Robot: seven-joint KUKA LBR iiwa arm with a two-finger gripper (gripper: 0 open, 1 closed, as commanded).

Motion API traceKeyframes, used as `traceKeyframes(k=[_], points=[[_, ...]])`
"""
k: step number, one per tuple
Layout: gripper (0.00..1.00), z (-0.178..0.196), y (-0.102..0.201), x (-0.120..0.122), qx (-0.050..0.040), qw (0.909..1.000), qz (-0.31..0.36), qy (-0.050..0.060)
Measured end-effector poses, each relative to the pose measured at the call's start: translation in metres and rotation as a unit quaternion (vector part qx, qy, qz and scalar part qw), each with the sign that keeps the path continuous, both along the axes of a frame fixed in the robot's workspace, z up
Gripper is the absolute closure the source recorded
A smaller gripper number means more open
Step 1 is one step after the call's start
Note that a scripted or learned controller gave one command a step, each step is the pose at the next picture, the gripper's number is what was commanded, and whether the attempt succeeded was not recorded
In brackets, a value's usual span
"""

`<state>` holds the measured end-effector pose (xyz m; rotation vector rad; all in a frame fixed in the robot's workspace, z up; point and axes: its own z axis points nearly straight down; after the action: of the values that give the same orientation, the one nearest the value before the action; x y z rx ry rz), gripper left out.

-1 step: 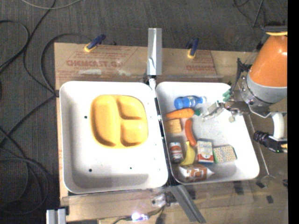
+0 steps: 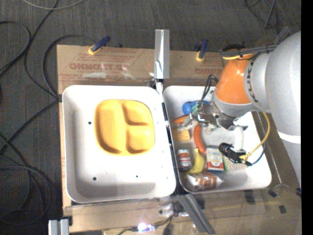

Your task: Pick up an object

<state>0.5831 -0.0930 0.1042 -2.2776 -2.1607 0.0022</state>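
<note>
Candidate for pickup: orange-red elongated item [image 2: 197, 138], probably a toy sausage or carrot, in the right bin [image 2: 261, 180], near its middle. Long axis runs roughly top to bottom of the view, slightly tilted. Lies directly below and just beside the end effector [image 2: 201, 116], on the side nearer the bin's front edge. Single arm [image 2: 274, 82] on the rig, reaching in from the right, so no choice of limb. End effector state: cannot tell (fingers lost among wrist hardware and clutter).

Judgement: short descent and a small shift toward the front of the bin would bring the end effector over the item; fingers would best close across its short axis.

Count in right bin, working outward:
- yellow banana-like piece [image 2: 197, 163], one, touching the lower end of the orange-red item
- small dark can [image 2: 184, 159], one, just left of the yellow piece
- small carton with red and green print [image 2: 215, 159], one, to the right
- brown-orange packet [image 2: 204, 181], one, near the front wall
- blue item [image 2: 190, 106], one, near the back, beside the end effector
- orange item [image 2: 182, 121], one, by the left wall (identity unclear)

Left bin [image 2: 78, 180]: yellow divided tray [image 2: 125, 126], one, three compartments, well apart from the arm.

Worktop: cardboard sheet [image 2: 98, 65] behind the bins, two clamps [image 2: 100, 44] at its far edge. Bins: two, side by side.
</note>
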Motion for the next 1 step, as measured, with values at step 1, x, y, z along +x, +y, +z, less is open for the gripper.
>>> traceKeyframes(k=[1], points=[[0.00,-0.0102,-0.0107,-0.0109,0.0009,0.9999,-0.006,-0.010]])
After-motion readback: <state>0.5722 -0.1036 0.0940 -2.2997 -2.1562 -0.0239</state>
